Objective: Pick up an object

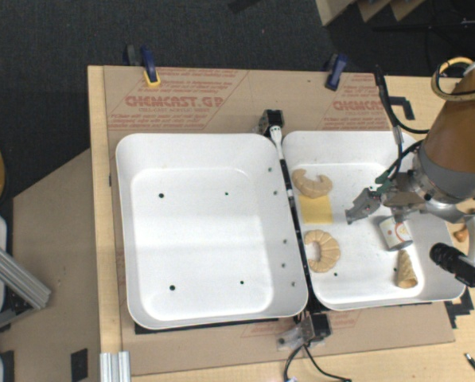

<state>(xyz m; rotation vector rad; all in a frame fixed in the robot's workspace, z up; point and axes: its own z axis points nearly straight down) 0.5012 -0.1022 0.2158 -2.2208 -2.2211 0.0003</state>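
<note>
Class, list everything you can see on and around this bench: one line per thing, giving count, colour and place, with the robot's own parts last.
Croissant-shaped pieces: two, tan, right bin's left side, one above and one below the yellow square.
Yellow square: one, pale yellow, between the croissants.
Cone-shaped piece: one, tan, right bin, lower right.
Small block: one, white with red mark, beneath the gripper.
Bins: two, white, side by side on the bench.
Board: one, tan with red print, under the bins.
Clamps: two, blue, board's top edge.
Arm: one, grey and orange, from the right.
Gripper: one, dark, over the right bin.
</note>
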